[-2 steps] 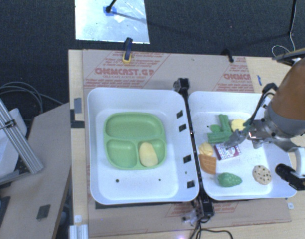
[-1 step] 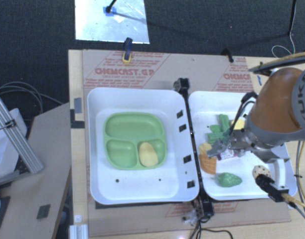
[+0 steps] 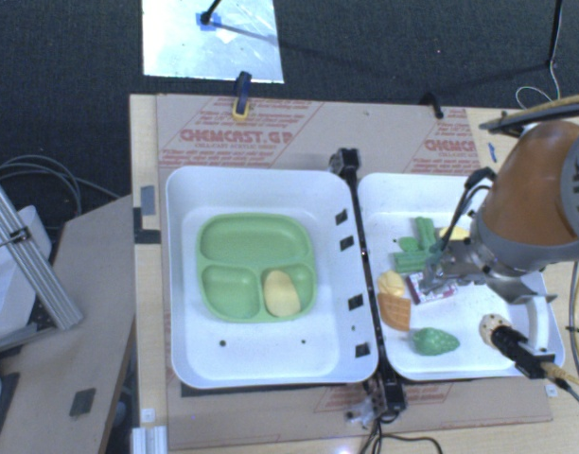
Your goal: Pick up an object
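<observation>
I take the right bin (image 3: pixel 384 197) as my landmark. At its near wall lies a green lump (image 3: pixel 434 341), then an orange-yellow wedge (image 3: pixel 394 303). My gripper (image 3: pixel 439 274) hangs mid-bin over a small packet (image 3: pixel 431 287); its grip I cannot tell. Green blocks (image 3: pixel 418 239) lie farther back.

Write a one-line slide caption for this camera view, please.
Arm lowers gripper among toys in right bin.

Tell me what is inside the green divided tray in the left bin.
The green tray holds one pale yellow object in its lower right compartment. The other two compartments show bare green plastic. Nothing covers the tray.
</observation>
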`<state>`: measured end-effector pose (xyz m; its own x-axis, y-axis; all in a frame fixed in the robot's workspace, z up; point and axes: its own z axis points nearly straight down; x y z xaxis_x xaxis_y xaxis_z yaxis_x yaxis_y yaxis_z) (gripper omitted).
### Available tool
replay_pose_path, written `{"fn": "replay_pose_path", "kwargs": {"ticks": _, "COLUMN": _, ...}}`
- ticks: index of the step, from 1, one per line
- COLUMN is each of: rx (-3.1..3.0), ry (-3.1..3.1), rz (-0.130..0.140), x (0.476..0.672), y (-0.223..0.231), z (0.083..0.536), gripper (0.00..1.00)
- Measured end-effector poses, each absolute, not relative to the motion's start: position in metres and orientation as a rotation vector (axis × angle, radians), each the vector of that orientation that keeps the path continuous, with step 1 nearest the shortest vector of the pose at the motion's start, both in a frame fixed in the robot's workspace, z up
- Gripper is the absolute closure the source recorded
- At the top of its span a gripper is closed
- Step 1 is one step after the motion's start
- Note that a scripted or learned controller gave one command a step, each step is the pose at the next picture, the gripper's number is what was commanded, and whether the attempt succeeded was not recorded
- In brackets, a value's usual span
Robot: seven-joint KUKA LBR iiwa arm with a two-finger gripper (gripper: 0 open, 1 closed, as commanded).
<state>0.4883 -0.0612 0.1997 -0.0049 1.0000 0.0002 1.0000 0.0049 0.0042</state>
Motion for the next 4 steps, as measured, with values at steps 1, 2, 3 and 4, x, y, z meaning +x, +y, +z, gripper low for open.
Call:
{"fn": "replay_pose_path", "kwargs": {"ticks": 1, "rx": 2.222, "ry": 2.222, "rz": 0.000, "x": 0.486, "y": -0.062, "z": 0.184, "gripper": 1.00}}
{"fn": "replay_pose_path", "kwargs": {"ticks": 2, "rx": 2.226, "ry": 2.219, "rz": -0.004, "x": 0.486, "y": -0.108, "z": 0.144, "gripper": 1.00}}
{"fn": "replay_pose_path", "kwargs": {"ticks": 3, "rx": 2.219, "ry": 2.225, "rz": 0.000, "x": 0.486, "y": -0.099, "z": 0.138, "gripper": 1.00}}
{"fn": "replay_pose_path", "kwargs": {"ticks": 4, "rx": 2.221, "ry": 2.220, "rz": 0.001, "x": 0.487, "y": -0.116, "z": 0.149, "gripper": 1.00}}
